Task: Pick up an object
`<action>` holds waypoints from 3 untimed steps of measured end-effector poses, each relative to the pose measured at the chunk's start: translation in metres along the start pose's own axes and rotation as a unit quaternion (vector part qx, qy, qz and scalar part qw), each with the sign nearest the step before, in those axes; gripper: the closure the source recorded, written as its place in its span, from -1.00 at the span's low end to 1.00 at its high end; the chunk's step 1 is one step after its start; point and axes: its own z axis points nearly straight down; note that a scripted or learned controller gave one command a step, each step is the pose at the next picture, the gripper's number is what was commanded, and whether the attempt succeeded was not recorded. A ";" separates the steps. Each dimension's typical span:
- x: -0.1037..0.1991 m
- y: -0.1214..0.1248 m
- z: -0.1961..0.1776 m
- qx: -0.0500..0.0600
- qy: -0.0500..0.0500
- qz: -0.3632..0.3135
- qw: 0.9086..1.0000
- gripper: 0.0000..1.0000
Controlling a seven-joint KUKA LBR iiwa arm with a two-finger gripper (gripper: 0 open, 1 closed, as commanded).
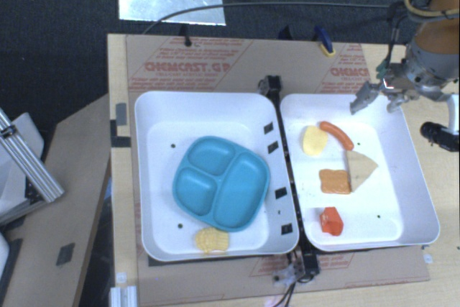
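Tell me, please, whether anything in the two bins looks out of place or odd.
One thing stands out: the yellow corn piece lies loose on the left bin floor, against the blue divided plate, not on it. The other toy foods lie together in the right bin. Nothing looks spilled or broken.

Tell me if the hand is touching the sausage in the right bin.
Apart. The camera view shows the hand above the bin's far rim, with bare white floor between it and the sausage.

A blue tray (219, 189) and yellow corn (212, 240) lie in the white left bin (154, 118). The right bin (410, 176) has an orange sausage (336, 134), yellow lemon (314, 141), red pepper (331, 221).
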 end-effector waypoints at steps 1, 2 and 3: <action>0.009 0.001 0.058 0.000 0.000 -0.002 1.000 -1.00; 0.008 0.001 0.099 -0.001 0.000 -0.001 1.000 -1.00; 0.007 0.002 0.086 -0.004 -0.001 -0.001 1.000 1.00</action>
